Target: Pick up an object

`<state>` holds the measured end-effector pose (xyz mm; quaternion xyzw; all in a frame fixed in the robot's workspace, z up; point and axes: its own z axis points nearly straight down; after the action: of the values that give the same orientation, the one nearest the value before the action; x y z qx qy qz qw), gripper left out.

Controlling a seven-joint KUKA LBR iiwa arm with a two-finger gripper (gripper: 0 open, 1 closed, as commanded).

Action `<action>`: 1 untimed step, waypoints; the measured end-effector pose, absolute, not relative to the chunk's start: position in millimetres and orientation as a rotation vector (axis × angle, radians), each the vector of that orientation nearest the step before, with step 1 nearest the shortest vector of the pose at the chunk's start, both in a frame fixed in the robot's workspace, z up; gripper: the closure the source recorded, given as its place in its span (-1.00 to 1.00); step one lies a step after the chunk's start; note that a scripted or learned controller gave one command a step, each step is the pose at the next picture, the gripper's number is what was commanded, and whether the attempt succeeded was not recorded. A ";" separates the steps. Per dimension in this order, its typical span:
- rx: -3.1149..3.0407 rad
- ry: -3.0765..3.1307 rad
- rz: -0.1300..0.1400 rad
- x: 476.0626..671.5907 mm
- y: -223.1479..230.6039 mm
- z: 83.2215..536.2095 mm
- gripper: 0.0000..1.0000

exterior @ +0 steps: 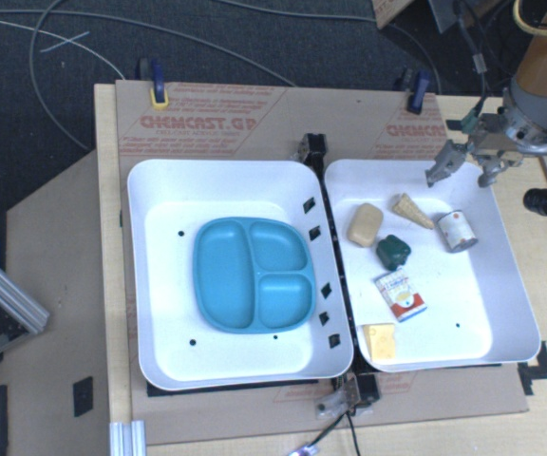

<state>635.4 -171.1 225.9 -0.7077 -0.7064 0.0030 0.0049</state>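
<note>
My gripper (465, 171) hangs open above the far edge of the right bin (501, 335), its two fingers spread with nothing between them. Below it in that bin lie a tan wedge (411, 210), a small grey and red can (457, 230) on its side, a beige rounded block (365, 224), a dark green lump (393, 250), a red and white packet (401, 294) and a yellow square (380, 341). The can and the wedge are the nearest to the gripper.
The left bin (150, 255) holds a blue divided plate (253, 274). A black clip divider (319, 245) runs between the bins. Blue clamps (159, 82) hold the cardboard-topped bench at the back. Cables lie on the dark floor behind.
</note>
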 end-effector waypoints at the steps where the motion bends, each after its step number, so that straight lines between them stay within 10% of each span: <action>1: -2.220 -2.221 0.000 637.8 -170.8 231.8 -1.00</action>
<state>637.8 -170.8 231.8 -0.7069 -0.7073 0.0000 0.0004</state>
